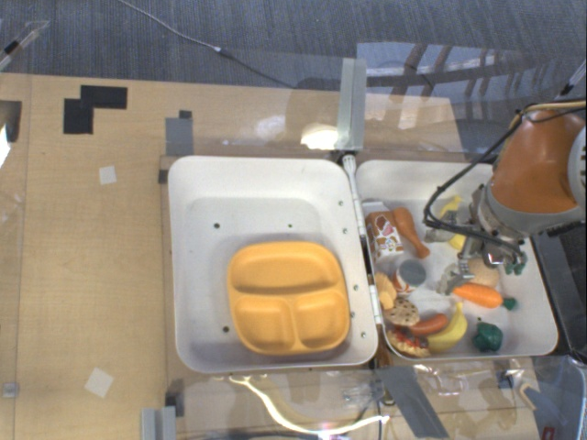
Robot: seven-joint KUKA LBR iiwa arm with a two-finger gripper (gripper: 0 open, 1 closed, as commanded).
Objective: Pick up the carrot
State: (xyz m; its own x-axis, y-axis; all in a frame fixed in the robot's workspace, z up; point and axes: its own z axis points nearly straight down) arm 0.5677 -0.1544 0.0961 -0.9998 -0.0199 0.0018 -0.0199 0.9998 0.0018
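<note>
The carrot [479, 294] lies on the floor of the right-hand bin [547, 333], orange body pointing toward the bin's middle and a green tip at its outer end, just below and slightly to the right of the gripper [466, 269] as the camera sees it. The gripper hangs low over that bin under the grey wrist and orange band of the arm [537, 174]; its metal fingertips appear close to the carrot's near end, and whether they touch it cannot be told. The carrot is not seen between the fingers, and how wide they stand cannot be judged from this angle. To the gripper's left sit a grey round cup [411, 270], a small printed carton [386, 235] and a brown drumstick-shaped piece [408, 231]. Below and left of it lie a cookie [401, 313], a red sausage-like piece [427, 325] and a banana [448, 330]; a dark green vegetable [488, 336] rests below the carrot. Well to the gripper's left, in the other bin [188, 246], stands a yellow compartment tray [288, 296].
</note>
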